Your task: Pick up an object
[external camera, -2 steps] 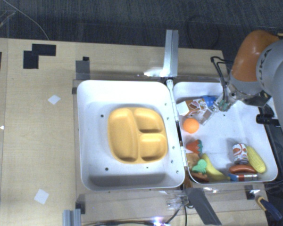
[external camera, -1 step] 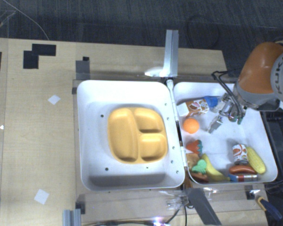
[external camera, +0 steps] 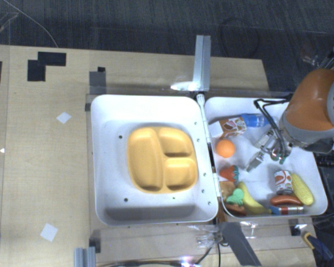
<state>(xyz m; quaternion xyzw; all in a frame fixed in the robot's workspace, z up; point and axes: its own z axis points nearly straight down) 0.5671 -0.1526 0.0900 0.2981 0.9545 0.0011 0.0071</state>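
Left of the gripper (external camera: 265, 152), the left white bin (external camera: 103, 149) contains a yellow divided tray (external camera: 160, 159), lying flat.

A single fixed camera looks down at a slant on the worktop (external camera: 39, 166), far enough back to take in both white bins (external camera: 150, 210). It seems to face the bench's far edge, where dark flooring (external camera: 156, 10) begins.

Wooden bench (external camera: 39, 166) under two white bins (external camera: 108, 204)

Toy foods (external camera: 267, 196) in right bin (external camera: 321, 204)
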